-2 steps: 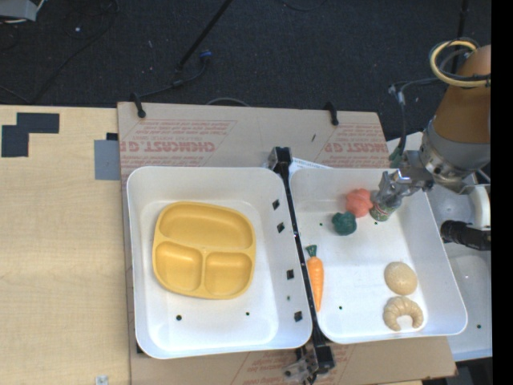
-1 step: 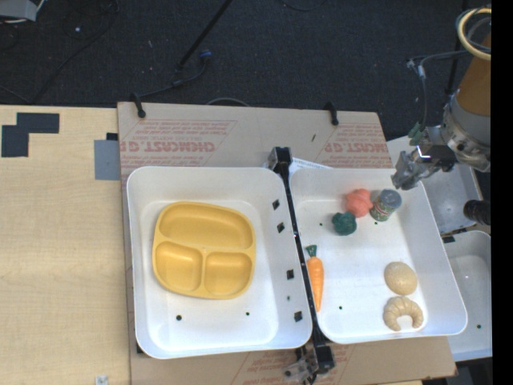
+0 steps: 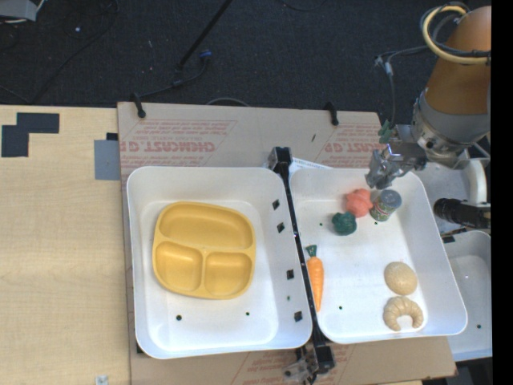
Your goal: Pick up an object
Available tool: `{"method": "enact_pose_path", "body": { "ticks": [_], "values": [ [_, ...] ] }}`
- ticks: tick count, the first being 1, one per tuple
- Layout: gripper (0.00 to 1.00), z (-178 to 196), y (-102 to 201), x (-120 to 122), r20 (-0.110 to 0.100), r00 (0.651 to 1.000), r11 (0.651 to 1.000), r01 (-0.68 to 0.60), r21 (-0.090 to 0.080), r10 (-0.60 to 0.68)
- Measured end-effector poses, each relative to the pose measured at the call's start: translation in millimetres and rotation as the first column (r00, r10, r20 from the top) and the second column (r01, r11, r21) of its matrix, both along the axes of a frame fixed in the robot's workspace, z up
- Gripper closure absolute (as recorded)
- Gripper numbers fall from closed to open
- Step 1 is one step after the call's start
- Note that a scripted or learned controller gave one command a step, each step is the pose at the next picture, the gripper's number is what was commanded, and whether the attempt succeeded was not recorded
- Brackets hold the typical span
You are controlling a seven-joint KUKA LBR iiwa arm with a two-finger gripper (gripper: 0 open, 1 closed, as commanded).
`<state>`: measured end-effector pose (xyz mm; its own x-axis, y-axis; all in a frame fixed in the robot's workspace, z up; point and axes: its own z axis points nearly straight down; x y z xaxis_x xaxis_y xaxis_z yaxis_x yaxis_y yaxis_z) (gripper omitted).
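Note:
My gripper [image 3: 385,173] hangs over the far side of the right bin [image 3: 449,271], just above and behind a small tin can [image 3: 385,204]. A pink-red toy fruit [image 3: 359,202] lies to the can's left, with a dark green toy vegetable [image 3: 345,224] beside it. A carrot [image 3: 315,279] rests along the bin's left wall. A round bread roll [image 3: 400,277] and a croissant [image 3: 403,313] sit near the front right corner. Nothing shows between the gripper's tips.
The left bin [image 3: 144,215] holds a yellow divided plate [image 3: 205,249]. A black divider [image 3: 292,239] runs between the two bins. The grey and orange arm [image 3: 457,79] rises at the upper right. Cardboard [image 3: 200,139] lies behind the bins.

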<state>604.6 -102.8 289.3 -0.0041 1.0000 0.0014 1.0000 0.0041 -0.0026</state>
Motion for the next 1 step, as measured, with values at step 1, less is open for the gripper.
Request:
{"method": "enact_pose_path", "body": {
  "ticks": [1],
  "values": [
    [1.00, 0.0, 52.5, -2.6, -0.001, 1.000, 1.000, 0.000, 0.000, 0.000]
  ]
}}
